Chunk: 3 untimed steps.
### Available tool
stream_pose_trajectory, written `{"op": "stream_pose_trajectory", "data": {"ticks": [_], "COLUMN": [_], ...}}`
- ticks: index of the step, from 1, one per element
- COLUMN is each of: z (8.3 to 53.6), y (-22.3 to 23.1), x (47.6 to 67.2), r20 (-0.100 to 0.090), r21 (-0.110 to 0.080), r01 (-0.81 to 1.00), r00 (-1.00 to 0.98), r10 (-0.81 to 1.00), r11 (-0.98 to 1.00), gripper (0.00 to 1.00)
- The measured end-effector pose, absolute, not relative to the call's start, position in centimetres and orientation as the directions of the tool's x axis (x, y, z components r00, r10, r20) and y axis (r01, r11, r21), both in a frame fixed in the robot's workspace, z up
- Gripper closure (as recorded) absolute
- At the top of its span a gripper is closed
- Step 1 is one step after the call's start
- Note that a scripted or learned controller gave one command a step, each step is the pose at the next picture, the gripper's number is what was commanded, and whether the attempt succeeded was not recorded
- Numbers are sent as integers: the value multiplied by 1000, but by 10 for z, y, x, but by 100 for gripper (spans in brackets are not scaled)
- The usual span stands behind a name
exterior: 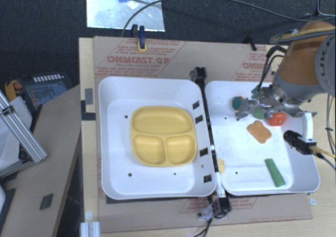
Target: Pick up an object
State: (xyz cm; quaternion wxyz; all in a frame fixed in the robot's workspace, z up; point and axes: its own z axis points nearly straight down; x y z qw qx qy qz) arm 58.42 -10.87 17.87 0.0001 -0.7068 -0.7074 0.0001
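The arm comes in from the right, and its gripper [251, 109] hangs low over the back part of the right bin [236, 183]. A teal round object [239, 103] lies just left of the gripper, touching or nearly touching it. A red-orange ball [276, 119] sits just right of the gripper, partly under the wrist. An orange flat piece [259, 131] lies a little in front of the gripper. A green block [274, 172] rests near the bin's front right corner. I see nothing lifted off the bin floor.
The left bin [113, 178] holds a yellow divided plate [162, 135]. A black ridge [206, 126] separates the two bins, with a small yellow bit [221, 165] beside it. A black fitting with a cable [297, 142] sits at the right bin's right wall.
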Motion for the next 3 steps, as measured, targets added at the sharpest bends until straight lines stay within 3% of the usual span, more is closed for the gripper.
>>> {"op": "stream_pose_trajectory", "data": {"ticks": [1,2,3], "z": [131,144,202], "y": [-118,-118,-115], "x": [585,587,598], "r20": [0,-1,-1], "r21": [-1,4,7], "r01": [1000,1000,1000], "r00": [0,-1,-4], "r10": [1000,1000,1000], "r11": [0,1,4], "gripper": [0,100,100]}}
